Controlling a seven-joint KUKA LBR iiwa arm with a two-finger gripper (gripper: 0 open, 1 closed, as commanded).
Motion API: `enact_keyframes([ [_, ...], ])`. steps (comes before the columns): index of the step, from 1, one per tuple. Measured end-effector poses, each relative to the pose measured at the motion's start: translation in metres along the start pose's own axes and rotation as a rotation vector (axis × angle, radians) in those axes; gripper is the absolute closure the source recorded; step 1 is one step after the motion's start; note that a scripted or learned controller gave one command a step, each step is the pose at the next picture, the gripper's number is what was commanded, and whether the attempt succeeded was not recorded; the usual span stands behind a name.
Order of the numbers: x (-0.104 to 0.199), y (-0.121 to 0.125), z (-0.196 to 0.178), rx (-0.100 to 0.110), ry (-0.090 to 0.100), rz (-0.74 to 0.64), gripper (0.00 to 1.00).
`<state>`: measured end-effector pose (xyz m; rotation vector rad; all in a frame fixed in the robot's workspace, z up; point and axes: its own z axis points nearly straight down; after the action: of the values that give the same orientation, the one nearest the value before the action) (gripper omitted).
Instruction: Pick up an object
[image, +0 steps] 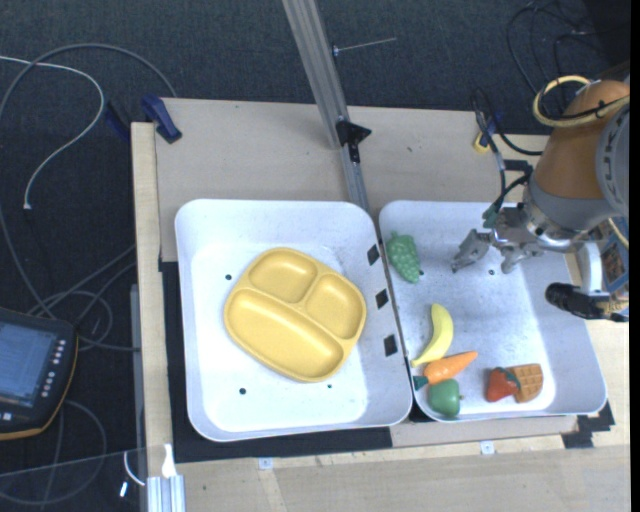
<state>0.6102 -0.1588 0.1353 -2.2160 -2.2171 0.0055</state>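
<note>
- We take the yellow divided plate (294, 314) as our landmark; it lies in the left bin (200, 235), with one long compartment toward the lower left and two smaller ones toward the upper right.
- To the right of the plate, across the seam where the two bins meet, we see the right bin (560, 400) with all the small toy foods in it.
- Nearest the plate's upper right corner lies a green bunch of grapes (404, 256), close to the right bin's left wall.
- Right of the plate's lower half we see a yellow banana (436, 334), curved and standing roughly upright in the view.
- Just below the banana, touching or nearly touching its lower end, lies an orange carrot (450, 366), and just under that a round green piece (444, 398) by the bin's lower left corner.
- Further right from the plate, apart from the carrot, we see a red and orange waffle-like piece (515, 382) near the bin's lower edge.
- The gripper (489, 257) hangs over the upper part of the right bin, well to the right of the plate and to the right of the grapes.
- Its fingers are spread apart and we see nothing between them; bare bin floor shows beneath.
- The grey arm (580, 160) with its orange band comes in from the right.
</note>
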Motion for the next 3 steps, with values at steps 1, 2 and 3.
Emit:
enact_keyframes([
  [1, 0.001, -0.001, 0.046, 0.001, 0.0, 0.0, 0.0],
  [2, 0.001, 0.001, 0.031, -0.007, -0.001, -0.001, 1.0],
  [3, -0.009, 0.007, -0.023, -0.015, -0.005, 0.0, 1.0],
])
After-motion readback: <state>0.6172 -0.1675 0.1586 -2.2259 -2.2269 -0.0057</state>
